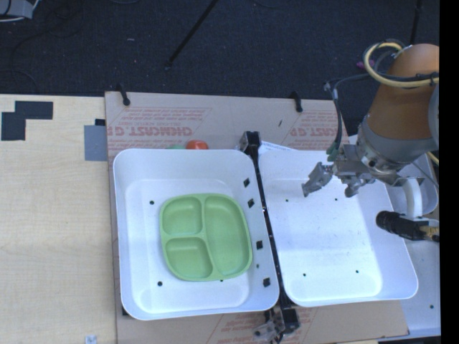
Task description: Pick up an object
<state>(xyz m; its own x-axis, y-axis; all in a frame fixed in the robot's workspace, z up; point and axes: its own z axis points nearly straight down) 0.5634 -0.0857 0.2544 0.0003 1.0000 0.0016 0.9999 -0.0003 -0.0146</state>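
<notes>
Inside the left bin [129,192], the green tray [206,236] lies lengthwise (pincer [336,183] spread, holding nothing).

1. The one camera is fixed above the bench [50,213] and looks down at a slant, far enough off to take in both white bins whole.
2. The left bin [133,192] lies at about 8 o'clock from the view's centre, the right bin [401,278] at about 4 o'clock.
3. Dark floor [215,34] runs across 12 o'clock, so the view faces toward the bench's far edge.
4. The arm [405,99] enters from 3 o'clock.
</notes>
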